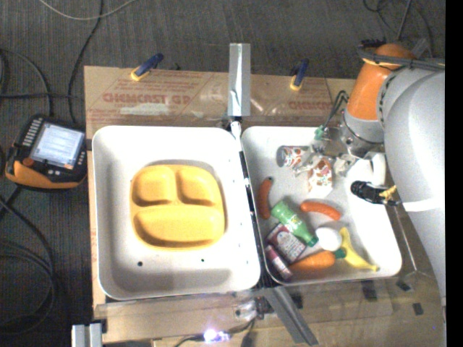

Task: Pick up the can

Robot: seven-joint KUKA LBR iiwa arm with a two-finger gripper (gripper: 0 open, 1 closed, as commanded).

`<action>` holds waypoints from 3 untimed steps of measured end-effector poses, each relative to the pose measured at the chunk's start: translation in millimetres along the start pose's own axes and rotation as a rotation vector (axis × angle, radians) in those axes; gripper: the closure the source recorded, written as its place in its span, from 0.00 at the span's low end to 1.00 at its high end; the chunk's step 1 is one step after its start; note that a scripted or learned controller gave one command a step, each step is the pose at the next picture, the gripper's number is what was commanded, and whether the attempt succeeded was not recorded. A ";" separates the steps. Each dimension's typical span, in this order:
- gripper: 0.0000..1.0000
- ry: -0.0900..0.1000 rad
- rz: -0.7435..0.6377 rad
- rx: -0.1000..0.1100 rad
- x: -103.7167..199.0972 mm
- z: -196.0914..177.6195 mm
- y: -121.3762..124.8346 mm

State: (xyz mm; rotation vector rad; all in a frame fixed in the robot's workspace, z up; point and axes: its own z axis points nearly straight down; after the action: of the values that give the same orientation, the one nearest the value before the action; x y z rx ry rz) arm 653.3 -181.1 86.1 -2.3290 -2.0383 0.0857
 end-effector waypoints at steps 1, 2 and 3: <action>1.00 -0.006 0.000 0.004 -0.1 -6.8 -1.7; 1.00 0.011 0.071 -0.069 31.5 -214.5 -4.1; 1.00 0.009 0.011 -0.067 70.7 -143.5 -5.0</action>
State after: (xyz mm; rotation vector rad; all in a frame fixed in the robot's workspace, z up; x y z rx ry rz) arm 667.9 -110.1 228.8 -2.3753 -2.0550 0.0075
